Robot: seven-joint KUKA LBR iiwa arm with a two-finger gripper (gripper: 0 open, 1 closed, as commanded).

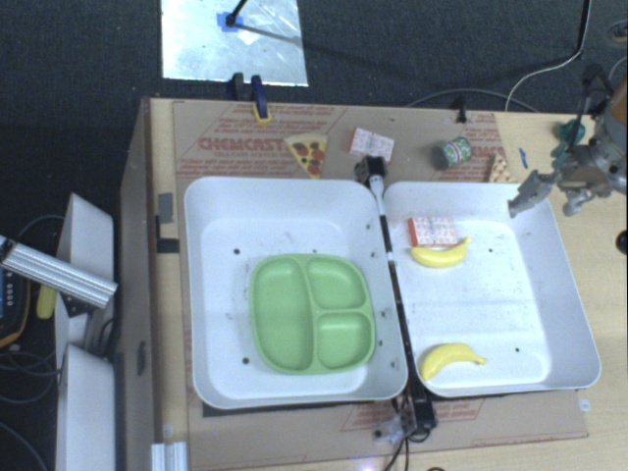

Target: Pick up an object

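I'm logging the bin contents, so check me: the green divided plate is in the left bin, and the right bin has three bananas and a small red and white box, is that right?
Not quite. The camera view shows two bananas in the right bin, not three: one banana beside the small red and white box, another banana nearer the front. The green divided plate is in the left bin, as you said.

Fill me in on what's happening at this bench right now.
A grey robot arm's two-finger gripper hangs over the far right corner of the right white bin, holding nothing. That bin holds two yellow toy bananas and a small red-and-white box. The left white bin holds a green divided plate. Nothing is picked yet.
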